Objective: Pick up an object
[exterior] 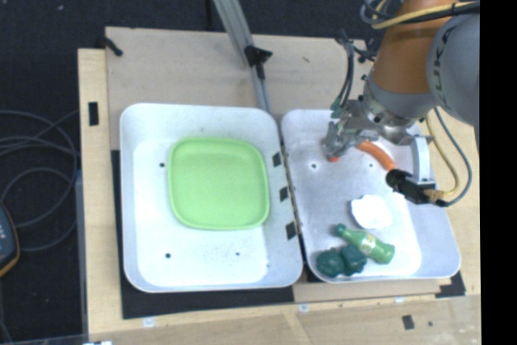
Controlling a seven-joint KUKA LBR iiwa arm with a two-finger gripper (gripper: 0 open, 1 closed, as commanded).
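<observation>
My gripper hangs low over the upper left part of the right bin, under the grey wrist and the orange band. An orange carrot-like piece lies just to its right, partly covered by the wrist; whether they touch I cannot tell. Further down the same bin lie a white lump, a green bottle on its side and a dark teal object in the front corner.
The left bin holds a light green square plate. A slanted metal pole rises behind the bins. A black connector with cables hangs from the arm over the right bin's right side.
</observation>
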